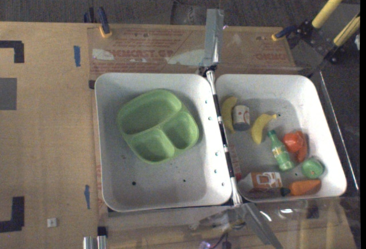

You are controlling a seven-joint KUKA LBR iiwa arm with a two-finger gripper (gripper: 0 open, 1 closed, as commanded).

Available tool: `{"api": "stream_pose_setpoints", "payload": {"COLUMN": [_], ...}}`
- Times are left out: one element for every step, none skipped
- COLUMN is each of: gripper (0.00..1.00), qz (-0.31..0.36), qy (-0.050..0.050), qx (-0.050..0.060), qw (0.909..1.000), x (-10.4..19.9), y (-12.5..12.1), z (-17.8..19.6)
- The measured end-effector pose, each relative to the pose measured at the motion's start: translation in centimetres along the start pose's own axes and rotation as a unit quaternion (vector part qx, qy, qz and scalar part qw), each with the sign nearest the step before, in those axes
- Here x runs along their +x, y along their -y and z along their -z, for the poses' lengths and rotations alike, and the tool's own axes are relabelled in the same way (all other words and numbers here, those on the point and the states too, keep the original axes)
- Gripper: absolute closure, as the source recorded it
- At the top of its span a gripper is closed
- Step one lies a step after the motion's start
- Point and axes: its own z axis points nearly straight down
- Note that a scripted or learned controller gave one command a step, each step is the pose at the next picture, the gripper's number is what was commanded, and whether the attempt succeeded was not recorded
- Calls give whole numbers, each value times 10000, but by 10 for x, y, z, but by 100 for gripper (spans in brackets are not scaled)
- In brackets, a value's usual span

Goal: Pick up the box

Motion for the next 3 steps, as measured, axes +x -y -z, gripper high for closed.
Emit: {"api": "stream_pose_setpoints", "payload": {"gripper": [0, 100, 0], "qz": [3, 22, 29], "qy": [-1, 7, 5], "qx": [4, -22, -18], "qw": [10000, 10000, 10000], "x": [1, 2, 3], "y": [0, 0, 0], "z": [0, 11, 11]}}
